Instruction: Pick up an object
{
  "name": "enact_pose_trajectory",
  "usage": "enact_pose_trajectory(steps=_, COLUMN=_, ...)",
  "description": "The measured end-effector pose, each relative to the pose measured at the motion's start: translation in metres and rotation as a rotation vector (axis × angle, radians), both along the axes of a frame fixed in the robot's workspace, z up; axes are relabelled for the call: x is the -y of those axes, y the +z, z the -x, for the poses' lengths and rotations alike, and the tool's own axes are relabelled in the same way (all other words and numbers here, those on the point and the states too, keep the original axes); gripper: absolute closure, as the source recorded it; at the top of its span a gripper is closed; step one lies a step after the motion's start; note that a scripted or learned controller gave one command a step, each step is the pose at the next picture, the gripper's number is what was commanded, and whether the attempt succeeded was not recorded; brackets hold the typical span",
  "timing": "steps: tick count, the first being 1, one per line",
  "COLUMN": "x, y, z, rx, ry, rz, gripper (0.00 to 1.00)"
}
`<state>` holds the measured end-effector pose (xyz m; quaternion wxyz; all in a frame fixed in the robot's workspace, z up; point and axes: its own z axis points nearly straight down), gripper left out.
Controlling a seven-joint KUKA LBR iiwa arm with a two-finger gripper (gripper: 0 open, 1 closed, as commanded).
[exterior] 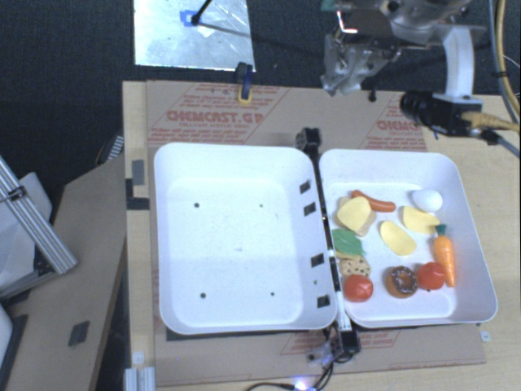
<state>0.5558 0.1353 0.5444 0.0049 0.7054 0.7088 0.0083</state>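
The right bin [468, 218] holds several toy foods: a red sausage [374, 202], a white egg [426, 199], yellow pieces [355, 216] [396, 237] [419, 218], an orange carrot [444, 255], a green piece [348, 241], a cookie [353, 265], a red tomato [357, 287], a chocolate donut [401, 281] and another red piece [431, 275]. My gripper [343, 73] hangs high above the bench behind the bins, near the far edge of the right bin and well away from the foods. I see nothing in it.
The left white bin [175, 177] sits beside the right one, joined by a black divider [321, 218]. A shiny metal sheet [195, 23] lies on the dark floor at the back left. A blue and yellow clamp [243, 82] stands on the bench's far edge.
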Motion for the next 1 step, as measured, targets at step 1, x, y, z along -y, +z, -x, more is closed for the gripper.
enact_pose_trajectory(steps=1, x=-0.0699, y=-0.1450, z=0.0322, rx=-0.032, ry=0.006, rz=0.007, gripper=1.00)
